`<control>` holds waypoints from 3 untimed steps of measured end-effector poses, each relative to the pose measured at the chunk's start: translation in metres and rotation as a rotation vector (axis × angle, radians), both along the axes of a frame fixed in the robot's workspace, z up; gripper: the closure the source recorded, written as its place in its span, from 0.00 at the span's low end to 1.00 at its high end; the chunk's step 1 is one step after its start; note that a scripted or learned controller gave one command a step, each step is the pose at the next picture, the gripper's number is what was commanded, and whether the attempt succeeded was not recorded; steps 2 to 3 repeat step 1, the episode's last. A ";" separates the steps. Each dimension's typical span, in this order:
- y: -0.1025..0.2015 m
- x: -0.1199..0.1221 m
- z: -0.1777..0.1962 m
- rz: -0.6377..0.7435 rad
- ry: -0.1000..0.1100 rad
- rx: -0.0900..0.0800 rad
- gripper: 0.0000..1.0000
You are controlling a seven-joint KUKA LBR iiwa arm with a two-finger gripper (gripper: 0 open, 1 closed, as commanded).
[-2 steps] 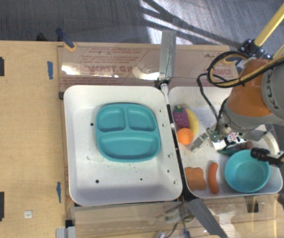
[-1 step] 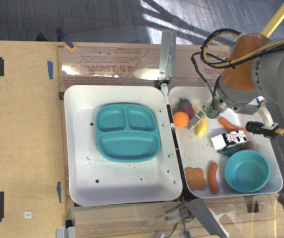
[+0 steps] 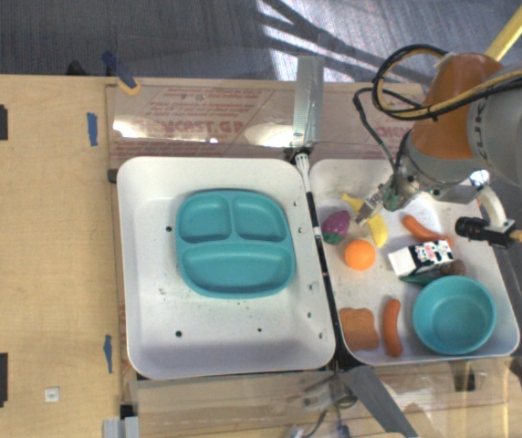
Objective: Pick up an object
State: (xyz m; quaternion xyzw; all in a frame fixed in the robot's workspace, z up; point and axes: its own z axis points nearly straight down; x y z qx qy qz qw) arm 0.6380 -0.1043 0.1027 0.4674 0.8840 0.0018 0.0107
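— Wooden bench (image 3: 42,245) everywhere, light brown, with black corner marks and little blue tape bits on it. What sits on top?

— Two white bins side by side. The left bin (image 3: 142,318) holds a teal tray (image 3: 234,243) with three parts, and small dark dots are on the bin floor around it.

— And behind the bins?

— A clear plastic sheet (image 3: 206,117) with red writing, shiny from the light, and a thin metal post (image 3: 307,103) standing at the gap between the bins. Past that the floor (image 3: 151,16) is dark grey-blue with pale light stripes.

— What is in the right bin (image 3: 507,336)?

— Lots of toy food. A purple thing with a green top (image 3: 336,225) is near the left wall, an orange ball (image 3: 360,255) is just below it, and a yellow piece (image 3: 377,231) is between them and the arm. An orange carrot shape (image 3: 420,227) lies to the right. A white box with a picture (image 3: 421,256) touches the rim of a teal bowl (image 3: 454,313). A brown bread piece (image 3: 360,328) and a red sausage (image 3: 391,326) lie side by side at the front.

— Where is the arm?

— It comes in from the right, grey with an orange band. Its gripper (image 3: 371,206) is low in the right bin, just above the yellow piece — I cannot tell if it grabs anything.
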 end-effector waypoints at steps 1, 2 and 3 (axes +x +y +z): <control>0.069 0.016 0.114 0.000 0.003 0.008 1.00; 0.069 0.016 0.114 0.000 0.003 0.008 1.00; 0.069 0.016 0.114 0.000 0.003 0.008 1.00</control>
